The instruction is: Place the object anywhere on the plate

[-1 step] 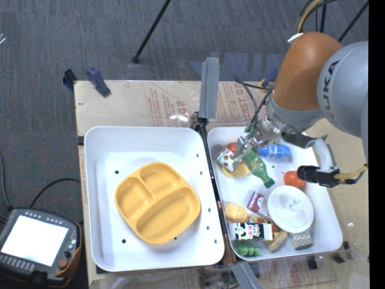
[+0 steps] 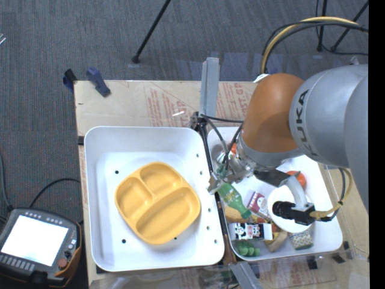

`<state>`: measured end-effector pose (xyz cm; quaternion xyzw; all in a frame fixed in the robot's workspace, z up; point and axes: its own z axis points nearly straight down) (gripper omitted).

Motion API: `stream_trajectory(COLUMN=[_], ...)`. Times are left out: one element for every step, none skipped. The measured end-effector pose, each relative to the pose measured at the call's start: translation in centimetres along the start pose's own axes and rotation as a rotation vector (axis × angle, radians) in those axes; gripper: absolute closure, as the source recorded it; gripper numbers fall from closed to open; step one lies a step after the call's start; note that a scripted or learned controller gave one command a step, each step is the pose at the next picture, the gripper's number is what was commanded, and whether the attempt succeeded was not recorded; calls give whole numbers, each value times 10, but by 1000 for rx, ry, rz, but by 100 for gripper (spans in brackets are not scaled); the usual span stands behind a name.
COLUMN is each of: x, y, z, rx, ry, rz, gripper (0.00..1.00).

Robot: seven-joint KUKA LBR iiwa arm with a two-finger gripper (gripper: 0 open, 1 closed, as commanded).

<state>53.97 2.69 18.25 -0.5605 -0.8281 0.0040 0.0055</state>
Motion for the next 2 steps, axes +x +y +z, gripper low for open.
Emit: stream_trajectory(x=[45,45], y=[6,6], z=[-18,-17], rx=[-5,-4], ry=[-3,-3], rz=[-55,-54], gripper=[100,0])
